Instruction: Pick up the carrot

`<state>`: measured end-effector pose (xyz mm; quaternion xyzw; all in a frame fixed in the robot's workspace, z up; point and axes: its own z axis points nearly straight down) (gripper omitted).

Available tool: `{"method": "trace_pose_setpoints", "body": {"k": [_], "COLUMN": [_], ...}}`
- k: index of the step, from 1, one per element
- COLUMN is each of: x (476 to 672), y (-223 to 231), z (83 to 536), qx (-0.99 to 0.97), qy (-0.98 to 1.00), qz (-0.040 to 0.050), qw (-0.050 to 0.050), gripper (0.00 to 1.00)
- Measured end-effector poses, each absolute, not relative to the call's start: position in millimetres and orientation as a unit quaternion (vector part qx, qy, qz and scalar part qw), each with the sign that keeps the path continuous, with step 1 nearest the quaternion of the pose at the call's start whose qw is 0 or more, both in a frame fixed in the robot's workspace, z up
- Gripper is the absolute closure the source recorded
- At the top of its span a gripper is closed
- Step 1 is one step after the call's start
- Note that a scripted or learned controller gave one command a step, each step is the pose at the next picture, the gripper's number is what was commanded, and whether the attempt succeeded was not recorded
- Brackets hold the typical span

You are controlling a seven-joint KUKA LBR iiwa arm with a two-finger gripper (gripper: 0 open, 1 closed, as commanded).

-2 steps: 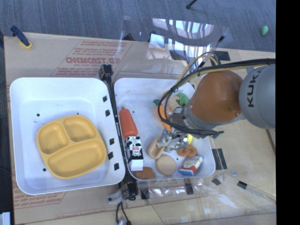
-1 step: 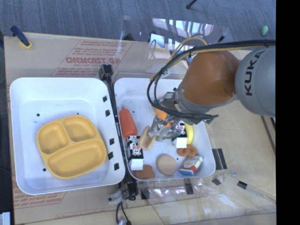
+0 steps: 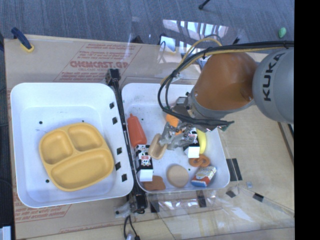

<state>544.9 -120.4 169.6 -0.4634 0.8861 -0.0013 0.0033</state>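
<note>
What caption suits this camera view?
Robot claw poised low in the right bin among toy foods; yellow tray in the left bin.

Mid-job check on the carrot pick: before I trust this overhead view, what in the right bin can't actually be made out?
- Orange carrot: a small orange piece peeks out; the grey arm's orange wrist band hides the rest.
- Two-finger gripper: blurred and tangled with nearby items, so its state and any contact are unreadable.
- Yellow banana-like piece: partly hidden by the wrist mount.
- Small printed carton: print too small to read.

gripper (image 3: 176, 136) low in the right bin (image 3: 150, 96), carrot (image 3: 172, 119) just beside it.
</note>
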Motion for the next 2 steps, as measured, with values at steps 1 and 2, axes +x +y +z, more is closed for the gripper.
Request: {"method": "trace_pose_setpoints", "body": {"k": [1, 2], "x": [546.8, 513.2], "y": [-119, -150], "z": [180, 104], "qx": [-0.466, -0.503], "qy": [0.885, 0.864], "qz": [-0.0017, -0.0024], "qw": [0.005, 0.004], "gripper": [1.0, 1.0]}}
